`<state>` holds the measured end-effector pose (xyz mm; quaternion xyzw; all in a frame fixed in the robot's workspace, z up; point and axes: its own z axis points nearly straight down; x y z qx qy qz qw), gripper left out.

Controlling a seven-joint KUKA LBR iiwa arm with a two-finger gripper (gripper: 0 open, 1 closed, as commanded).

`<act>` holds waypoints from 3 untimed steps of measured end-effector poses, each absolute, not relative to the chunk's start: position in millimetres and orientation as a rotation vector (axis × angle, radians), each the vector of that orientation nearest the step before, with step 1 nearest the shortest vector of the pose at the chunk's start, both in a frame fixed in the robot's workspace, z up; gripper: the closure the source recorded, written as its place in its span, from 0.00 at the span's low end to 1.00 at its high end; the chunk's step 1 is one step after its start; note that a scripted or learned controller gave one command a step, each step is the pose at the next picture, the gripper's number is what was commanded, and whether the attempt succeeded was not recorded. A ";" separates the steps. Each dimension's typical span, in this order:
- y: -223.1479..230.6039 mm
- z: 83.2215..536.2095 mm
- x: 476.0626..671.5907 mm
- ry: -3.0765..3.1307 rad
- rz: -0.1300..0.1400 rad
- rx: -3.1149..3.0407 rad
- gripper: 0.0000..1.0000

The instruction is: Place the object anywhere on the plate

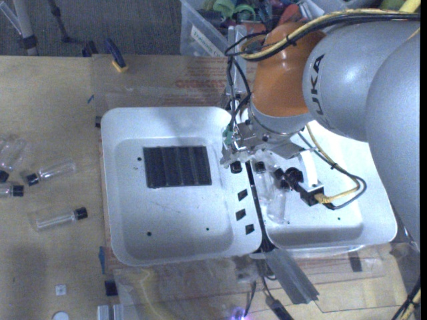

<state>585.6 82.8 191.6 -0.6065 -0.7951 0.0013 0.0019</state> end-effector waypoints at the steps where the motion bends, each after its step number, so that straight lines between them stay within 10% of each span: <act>1: 163.6 219.7 594.4 -2.211 0.000 -2.233 1.00; 3: 213.2 189.6 660.4 -2.303 -0.002 -2.140 1.00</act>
